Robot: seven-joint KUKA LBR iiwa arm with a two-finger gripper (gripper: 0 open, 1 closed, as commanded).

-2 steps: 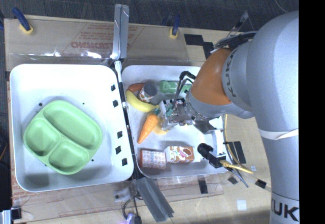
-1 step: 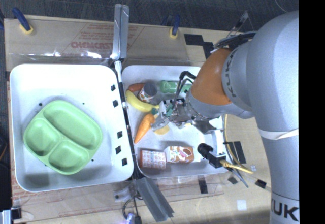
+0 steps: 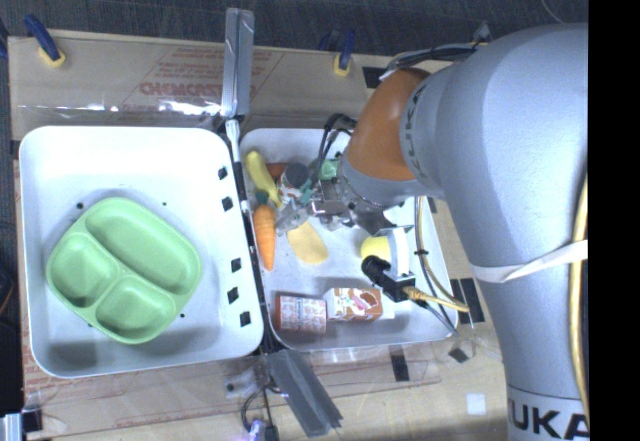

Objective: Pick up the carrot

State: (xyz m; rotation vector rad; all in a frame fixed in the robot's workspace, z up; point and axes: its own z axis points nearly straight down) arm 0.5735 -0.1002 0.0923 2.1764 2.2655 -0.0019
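Gripper (fingers' state unclear) hangs beside the carrot, which lies lengthwise, tip toward the bin's near edge.

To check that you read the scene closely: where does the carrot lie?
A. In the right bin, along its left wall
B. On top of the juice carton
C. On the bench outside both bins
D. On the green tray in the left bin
A: the carrot lies in the right bin, along its left wall, just below the banana.
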